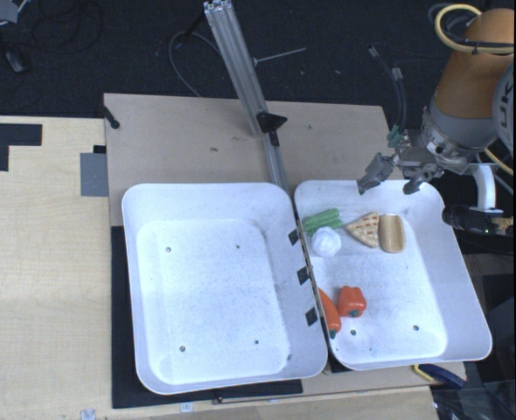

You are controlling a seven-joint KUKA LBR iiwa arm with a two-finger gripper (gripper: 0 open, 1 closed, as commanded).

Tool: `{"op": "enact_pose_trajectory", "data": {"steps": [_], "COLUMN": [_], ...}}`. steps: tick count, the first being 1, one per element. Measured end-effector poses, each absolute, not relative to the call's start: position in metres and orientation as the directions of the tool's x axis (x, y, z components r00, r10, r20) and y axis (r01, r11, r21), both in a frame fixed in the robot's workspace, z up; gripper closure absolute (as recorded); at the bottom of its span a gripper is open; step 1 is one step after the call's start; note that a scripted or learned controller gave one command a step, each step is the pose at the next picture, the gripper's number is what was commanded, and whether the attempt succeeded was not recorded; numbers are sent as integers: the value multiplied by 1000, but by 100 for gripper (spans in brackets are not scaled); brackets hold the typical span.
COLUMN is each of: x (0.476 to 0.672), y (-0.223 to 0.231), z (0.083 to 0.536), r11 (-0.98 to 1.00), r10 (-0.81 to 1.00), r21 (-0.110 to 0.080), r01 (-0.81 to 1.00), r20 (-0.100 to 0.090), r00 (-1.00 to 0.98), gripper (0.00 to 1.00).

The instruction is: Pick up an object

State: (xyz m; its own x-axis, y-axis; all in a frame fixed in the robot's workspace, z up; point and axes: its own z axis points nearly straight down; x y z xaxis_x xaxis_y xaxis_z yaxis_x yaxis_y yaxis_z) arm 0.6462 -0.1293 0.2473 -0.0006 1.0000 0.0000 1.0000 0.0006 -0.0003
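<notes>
Near the right white bin's (468, 322) far edge, a tan wedge-shaped toy (364, 228) is seen beside a gold cylinder (391, 234).
Above and just right of the wedge, the two-finger gripper (392, 176) is held spread, nothing pinched.

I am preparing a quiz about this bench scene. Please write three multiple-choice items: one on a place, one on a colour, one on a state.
1. In which bin do the objects lie?
A. the left bin
B. the right bin
C. both bins

2. What colour is the long object at the right bin's top left?
A. green
B. blue
C. black

3. How does the gripper stand?
A. fingers spread, nothing between them
B. shut on the white ball
C. pressed on the orange pepper

Key:
1 B, all objects lie in the right bin.
2 A, the green object lies above the white ball.
3 A, the gripper hangs over the bin's far rim, apart from the orange pepper.
</notes>
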Motion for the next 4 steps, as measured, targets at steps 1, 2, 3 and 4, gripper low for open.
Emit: {"op": "enact_pose_trajectory", "data": {"steps": [1,2,3,4], "x": [646,647,642,643], "y": [-128,-125,-129,-130], "z": [205,162,103,116], "r11": [1,2,1,-1], "r10": [1000,1000,1000,1000], "r21": [-4,-4,-2,2], "r01": [1000,1000,1000,1000], "r20": [0,0,0,-1], "r00": [-1,-2,-1,1], "gripper": [0,0,0,100]}}
